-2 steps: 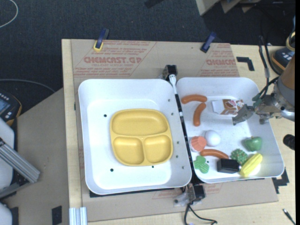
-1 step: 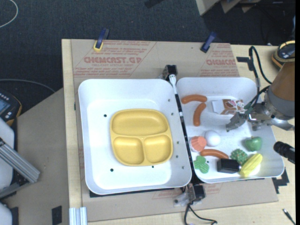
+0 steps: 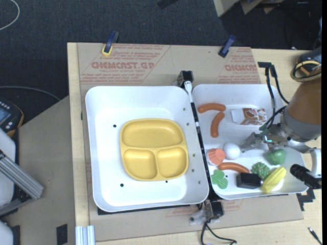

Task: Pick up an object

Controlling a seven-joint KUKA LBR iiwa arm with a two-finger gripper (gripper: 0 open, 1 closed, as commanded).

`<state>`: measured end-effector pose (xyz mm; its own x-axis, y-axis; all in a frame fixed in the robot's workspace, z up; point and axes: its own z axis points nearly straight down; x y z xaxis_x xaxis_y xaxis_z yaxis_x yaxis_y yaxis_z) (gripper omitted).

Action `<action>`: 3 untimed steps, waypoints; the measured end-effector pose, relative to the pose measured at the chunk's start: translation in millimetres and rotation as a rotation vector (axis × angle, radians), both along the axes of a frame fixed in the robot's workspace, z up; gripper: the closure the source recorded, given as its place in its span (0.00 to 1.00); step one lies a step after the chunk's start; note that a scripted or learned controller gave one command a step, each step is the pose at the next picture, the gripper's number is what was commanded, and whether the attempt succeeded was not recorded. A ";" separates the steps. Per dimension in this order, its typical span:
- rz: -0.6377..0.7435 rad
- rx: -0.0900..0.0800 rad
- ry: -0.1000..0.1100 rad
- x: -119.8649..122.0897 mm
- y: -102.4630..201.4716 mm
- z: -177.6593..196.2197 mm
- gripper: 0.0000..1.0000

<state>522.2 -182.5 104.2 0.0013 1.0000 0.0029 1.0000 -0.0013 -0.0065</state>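
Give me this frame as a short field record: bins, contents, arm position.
left bin: yellow divided tray
right bin: two sausages at top, small packet, white ball, pink disc, third sausage, green toys, broccoli, black block, yellow corn
arm: over right bin's right side
gripper: low, beside the green toy near the right edge
grasp: nothing seen held

Toys crowd the right bin's (image 3: 204,93) near end: a white ball (image 3: 232,150), black block (image 3: 249,180) and corn cob (image 3: 273,179) lie close together. In the left bin (image 3: 94,137), open floor rings the yellow tray (image 3: 153,148).
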 end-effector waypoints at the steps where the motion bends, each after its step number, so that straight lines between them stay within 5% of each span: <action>1: 0.001 0.000 -0.001 -0.5 0.8 -21.0 0.00; 2: 0.000 -0.003 -0.006 0.4 0.0 -9.0 1.00; 3: 0.002 -0.006 -0.012 -0.1 0.1 33.8 1.00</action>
<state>522.1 -182.3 138.1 -0.0004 1.0000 -0.0031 1.0000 0.0004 0.0059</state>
